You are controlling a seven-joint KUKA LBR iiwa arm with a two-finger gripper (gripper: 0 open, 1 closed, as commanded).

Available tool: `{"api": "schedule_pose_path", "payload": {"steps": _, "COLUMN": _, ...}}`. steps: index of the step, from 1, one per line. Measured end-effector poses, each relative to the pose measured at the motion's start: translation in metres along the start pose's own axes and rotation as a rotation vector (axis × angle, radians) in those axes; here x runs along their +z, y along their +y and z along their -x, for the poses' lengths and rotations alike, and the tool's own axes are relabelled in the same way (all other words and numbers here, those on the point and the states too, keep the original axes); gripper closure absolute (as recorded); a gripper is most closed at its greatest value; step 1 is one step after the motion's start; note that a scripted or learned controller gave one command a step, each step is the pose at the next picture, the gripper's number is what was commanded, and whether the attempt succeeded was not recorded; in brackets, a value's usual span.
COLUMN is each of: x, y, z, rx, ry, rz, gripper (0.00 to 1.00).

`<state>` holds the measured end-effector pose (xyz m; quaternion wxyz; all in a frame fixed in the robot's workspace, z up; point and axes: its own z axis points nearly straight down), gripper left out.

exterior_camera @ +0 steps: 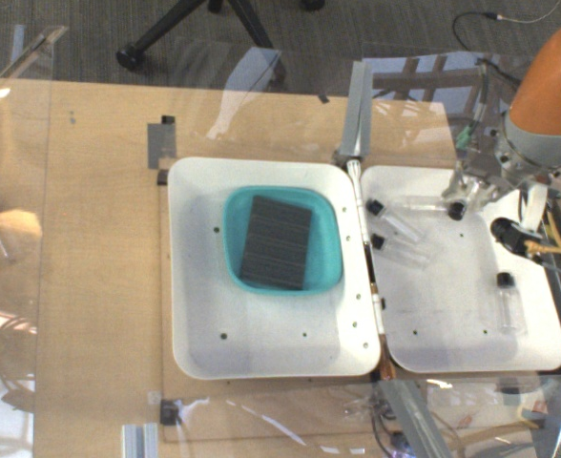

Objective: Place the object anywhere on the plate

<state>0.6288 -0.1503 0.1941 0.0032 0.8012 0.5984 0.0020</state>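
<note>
dark ridged block [278,243] lies flat on the teal plate [330,256] in the left bin [261,351]; placement looks complete. gripper [464,197] hovers over the right bin [452,342], its opening impossible to tell; next, retreat.

Two white bins sit side by side on the bench [90,284], the left bin [261,346] touching the right bin [452,337]. An office chair base [223,3] stands on the carpet [71,8] beyond the bench's far edge.

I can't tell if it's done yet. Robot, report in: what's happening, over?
Hand over right bin's far edge, grip unclear. Dark ridged block already lying on teal plate in left bin. Clear tubes in right bin.
</note>
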Motion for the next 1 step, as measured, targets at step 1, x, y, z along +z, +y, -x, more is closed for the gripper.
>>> {"api": "schedule_pose_path", "payload": {"steps": 1, "x": -0.0001, "y": 0.0000, "z": 0.0000, "rx": 0.000, "ry": 0.000, "rz": 0.000, "gripper": 0.00}}
